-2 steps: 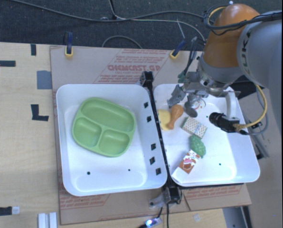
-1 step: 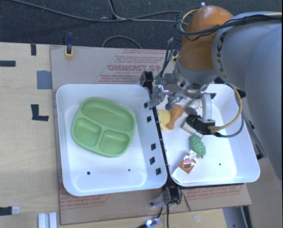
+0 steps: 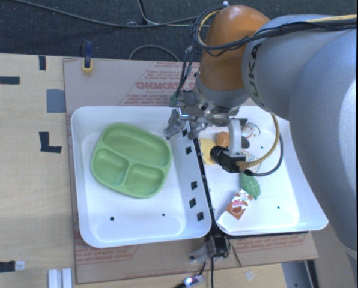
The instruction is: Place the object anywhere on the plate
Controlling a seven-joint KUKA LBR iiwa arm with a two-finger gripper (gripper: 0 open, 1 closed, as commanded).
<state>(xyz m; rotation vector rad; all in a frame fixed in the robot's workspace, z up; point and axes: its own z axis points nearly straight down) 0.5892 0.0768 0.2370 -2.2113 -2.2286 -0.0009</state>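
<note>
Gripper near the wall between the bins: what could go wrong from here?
The gripper hangs close to the ridge where the bins meet; a descent here might strike it. The orange object, green object and red-and-white packet lie close together in the right bin, so a grab could nudge neighbours. A carry to the green plate must clear that ridge.

Green plate [image 3: 131,159], white bins [image 3: 137,221], red-and-white packet [image 3: 239,205]
</note>
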